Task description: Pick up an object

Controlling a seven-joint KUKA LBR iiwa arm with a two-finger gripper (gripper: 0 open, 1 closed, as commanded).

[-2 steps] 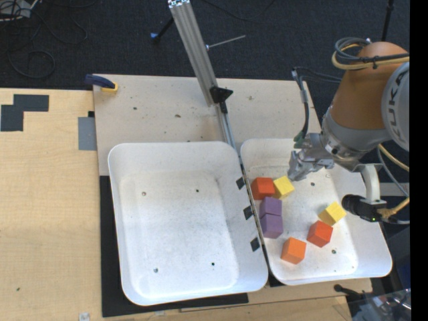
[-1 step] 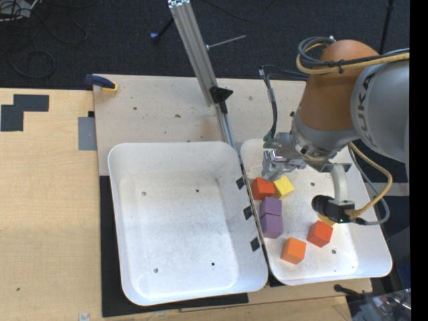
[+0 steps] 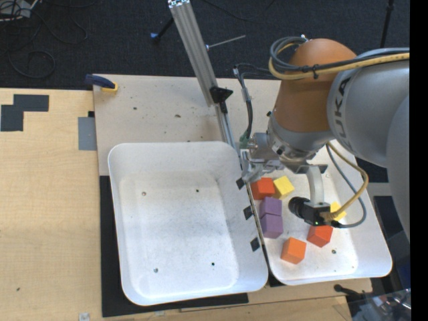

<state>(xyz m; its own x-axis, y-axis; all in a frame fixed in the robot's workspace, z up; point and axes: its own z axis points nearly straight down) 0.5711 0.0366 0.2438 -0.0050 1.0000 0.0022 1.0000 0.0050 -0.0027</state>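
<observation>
From my remote seat I saw the arm [image 3: 348, 105] reaching in over the right bin [image 3: 361, 265], with the gripper [image 3: 251, 170] low at that bin's near-left edge, close to the wall where the two bins meet. The wrist's body covered the tip, so I could not tell whether it was open or closed, and I saw nothing held in it. Just beside the gripper, toward the bottom of the view, lay a red-orange block [image 3: 264, 187], close enough that I could not say whether they touched. A yellow block [image 3: 283, 186] sat against that block's far side. A purple block [image 3: 271, 217] lay just past the red-orange one, along the bin's left wall. Further from the gripper were an orange block [image 3: 293, 250] and a red block [image 3: 320, 235], near each other but apart. A second yellow piece [image 3: 338, 212] showed partly behind a cable. The left bin [image 3: 134, 179] lay on the gripper's other side, across the shared wall. A slanted metal bar [image 3: 197, 52] rose behind the gripper.
</observation>
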